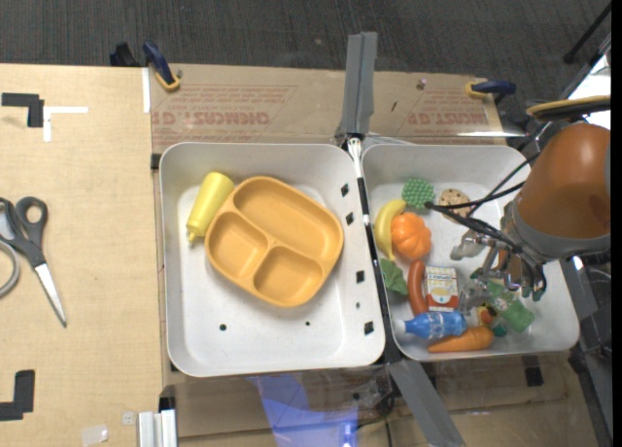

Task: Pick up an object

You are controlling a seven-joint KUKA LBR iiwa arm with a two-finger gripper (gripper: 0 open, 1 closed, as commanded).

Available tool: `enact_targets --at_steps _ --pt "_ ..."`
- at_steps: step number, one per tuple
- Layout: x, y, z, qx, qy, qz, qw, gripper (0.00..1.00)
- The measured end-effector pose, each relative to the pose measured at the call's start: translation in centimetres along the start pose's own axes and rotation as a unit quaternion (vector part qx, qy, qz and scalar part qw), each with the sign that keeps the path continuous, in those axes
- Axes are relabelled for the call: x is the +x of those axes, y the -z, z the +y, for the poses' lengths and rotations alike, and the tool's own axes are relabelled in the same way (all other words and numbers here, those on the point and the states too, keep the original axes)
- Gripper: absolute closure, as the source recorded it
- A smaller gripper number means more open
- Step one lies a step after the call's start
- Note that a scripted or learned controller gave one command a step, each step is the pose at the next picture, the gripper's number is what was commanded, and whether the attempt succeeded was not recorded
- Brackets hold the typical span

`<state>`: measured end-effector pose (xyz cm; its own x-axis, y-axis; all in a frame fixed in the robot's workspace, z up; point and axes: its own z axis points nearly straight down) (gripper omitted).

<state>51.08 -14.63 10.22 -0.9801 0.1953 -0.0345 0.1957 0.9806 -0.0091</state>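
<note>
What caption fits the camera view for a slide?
Gripper lowered among toy foods in the right bin; the left bin has a yellow tray.

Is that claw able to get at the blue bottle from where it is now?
Probably yes. The claw hangs over the right bin, and the blue bottle lies uncovered just beside it, though the carrot and other toys crowd it.
</note>
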Motion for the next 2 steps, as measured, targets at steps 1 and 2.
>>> enact_targets --at_steps 1,2 --pt "1.79 0.11 0.61 0.008 -0.083 -0.004 0.9965 0.00" --pt "1.88 0.15 0.78 0.014 -0.126 -0.005 0.9919 0.00"
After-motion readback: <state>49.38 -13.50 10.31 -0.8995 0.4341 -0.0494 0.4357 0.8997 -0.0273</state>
